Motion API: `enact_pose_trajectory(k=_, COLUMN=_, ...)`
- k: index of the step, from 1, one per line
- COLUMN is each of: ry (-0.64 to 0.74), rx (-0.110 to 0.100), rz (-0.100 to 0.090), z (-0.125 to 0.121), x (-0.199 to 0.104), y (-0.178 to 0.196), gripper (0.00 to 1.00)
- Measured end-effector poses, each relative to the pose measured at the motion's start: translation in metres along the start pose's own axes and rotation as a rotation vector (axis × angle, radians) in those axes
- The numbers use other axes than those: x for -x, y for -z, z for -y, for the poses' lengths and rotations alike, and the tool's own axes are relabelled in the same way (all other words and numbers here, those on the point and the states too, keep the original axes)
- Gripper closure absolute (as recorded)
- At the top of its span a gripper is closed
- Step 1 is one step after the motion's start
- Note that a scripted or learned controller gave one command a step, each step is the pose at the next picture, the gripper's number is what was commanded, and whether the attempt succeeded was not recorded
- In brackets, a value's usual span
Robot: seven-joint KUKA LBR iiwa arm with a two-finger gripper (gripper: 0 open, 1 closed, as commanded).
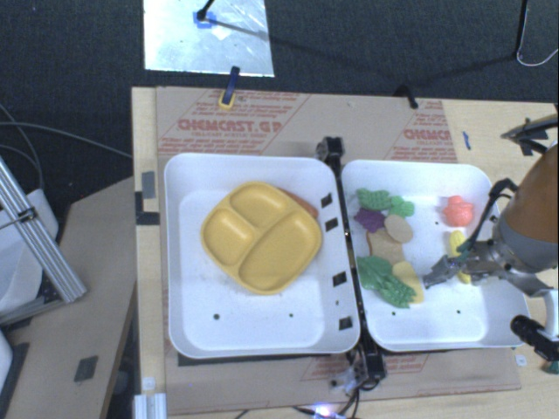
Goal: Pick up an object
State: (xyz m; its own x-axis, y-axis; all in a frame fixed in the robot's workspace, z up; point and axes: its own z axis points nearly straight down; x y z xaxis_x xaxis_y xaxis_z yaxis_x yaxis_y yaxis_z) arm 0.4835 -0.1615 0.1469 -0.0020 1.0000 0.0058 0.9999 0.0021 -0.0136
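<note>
Bench bins (262, 343) lower frame: gripper (439, 273) grip state unclear, nearing crowded toy food (393, 282); could snag neighbours.

cardboard sheet (262, 120), foil square (210, 24), aluminium frame (35, 243)

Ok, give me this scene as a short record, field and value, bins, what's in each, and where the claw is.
left bin: holds a yellow divided plate, lying flat
right bin: holds a cluster of small toy foods along its left side
purple piece: near the green leafy piece at the cluster's top
green piece: at the cluster's bottom, beside a pale yellow piece
pink-red piece: apart, toward the bin's upper right
claw: low in the right bin, just right of the cluster
arm: enters from the right
</note>
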Motion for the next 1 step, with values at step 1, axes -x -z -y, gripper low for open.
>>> enact_pose_trajectory(k=1, ry=0.009, rx=0.026, rz=0.008, z=-0.1499, x=-0.0043, y=-0.052, gripper=0.0)
